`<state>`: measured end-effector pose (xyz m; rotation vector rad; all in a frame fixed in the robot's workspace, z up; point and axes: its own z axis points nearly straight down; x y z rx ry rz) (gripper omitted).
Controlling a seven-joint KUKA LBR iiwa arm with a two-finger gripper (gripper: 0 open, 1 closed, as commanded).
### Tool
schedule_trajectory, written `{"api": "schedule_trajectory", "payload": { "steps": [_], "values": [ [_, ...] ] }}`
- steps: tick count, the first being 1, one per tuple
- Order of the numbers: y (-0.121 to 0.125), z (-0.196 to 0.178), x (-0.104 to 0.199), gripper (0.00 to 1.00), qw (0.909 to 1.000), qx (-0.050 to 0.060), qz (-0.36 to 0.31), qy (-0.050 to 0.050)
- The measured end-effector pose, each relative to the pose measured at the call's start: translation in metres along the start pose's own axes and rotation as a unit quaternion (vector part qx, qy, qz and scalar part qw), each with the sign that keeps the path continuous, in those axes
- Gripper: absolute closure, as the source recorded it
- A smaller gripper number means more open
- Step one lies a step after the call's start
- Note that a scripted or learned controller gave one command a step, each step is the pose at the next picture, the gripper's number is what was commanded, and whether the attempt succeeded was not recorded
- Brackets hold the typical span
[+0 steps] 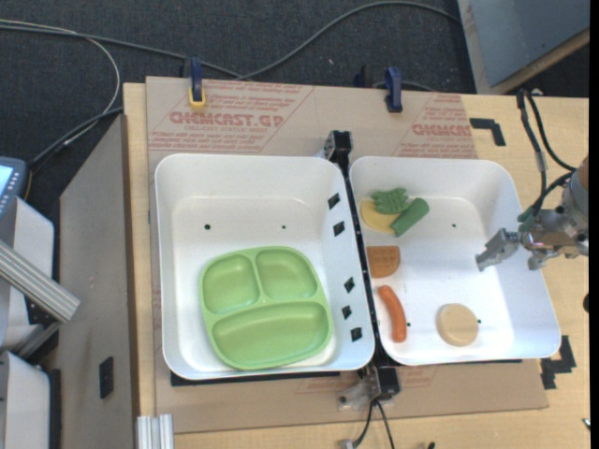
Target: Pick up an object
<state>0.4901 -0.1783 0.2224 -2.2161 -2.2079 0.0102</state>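
**Overhead: gripper at the right bin's edge, nothing in its grasp**

Nearest the viewer, along the bench's front edge, a green divided tray (268, 307) lies in the left bin (178, 251). Beside it, in the right bin (524, 340), a red sausage-shaped piece (393, 311) lies close to the shared wall, and a round tan disc (458, 325) sits near the front rim. Farther back, an orange-brown piece (383, 260) rests against the divider. Beyond it, a green leafy piece (390, 199) and a dark green pickle-shaped piece (409, 216) overlap a yellow piece (375, 218).

At the right bin's right side, the gripper (510, 248) hangs over bare floor, well apart from every object. A finger (493, 251) points left; whether the pair stands apart or together cannot be told at this size. Nothing is seen between them.

Likely risks: the sausage and orange piece hug the divider, so a finger could strike the wall. The far cluster is stacked, so a grasp there may slip or drag neighbours.

The disc has the most open room around it, though the front rim is near.
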Motion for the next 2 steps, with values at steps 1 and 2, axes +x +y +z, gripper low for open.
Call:
{"api": "schedule_trajectory", "payload": {
  "steps": [1, 2],
  "values": [
    [0.003, -0.006, 0.001, 0.00, 1.0000, -0.006, -0.002, -0.002],
    [-0.004, 0.055, -0.001, 0.00, 1.0000, -0.003, -0.001, 0.000]
  ]
}}
